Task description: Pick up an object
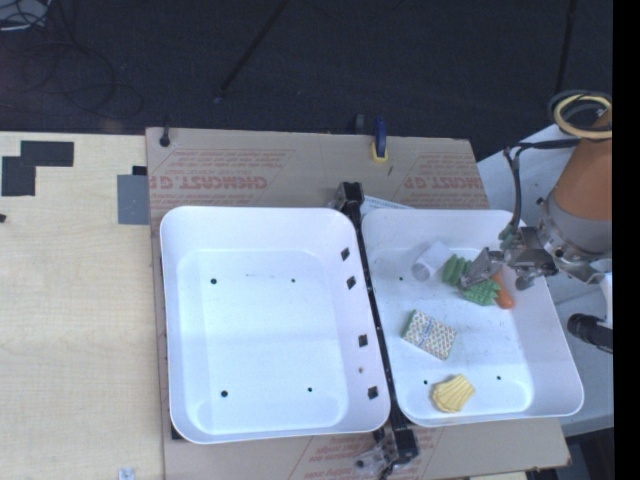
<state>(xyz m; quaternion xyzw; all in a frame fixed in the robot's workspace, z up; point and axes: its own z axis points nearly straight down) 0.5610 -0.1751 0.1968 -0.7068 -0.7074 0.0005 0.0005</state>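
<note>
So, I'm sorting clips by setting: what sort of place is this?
Likely a robotics lab bench: two shallow white plastic bins on taped cardboard sheet, and loose black cables behind.

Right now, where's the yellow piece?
The yellow piece lies in the right bin, near its front edge, just below the patterned packet.

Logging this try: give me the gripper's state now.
Gripper: over the green toy in the right bin; open or closed cannot be told.

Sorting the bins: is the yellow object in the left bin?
No, the yellow object lies in the right bin, near its front edge.
</note>
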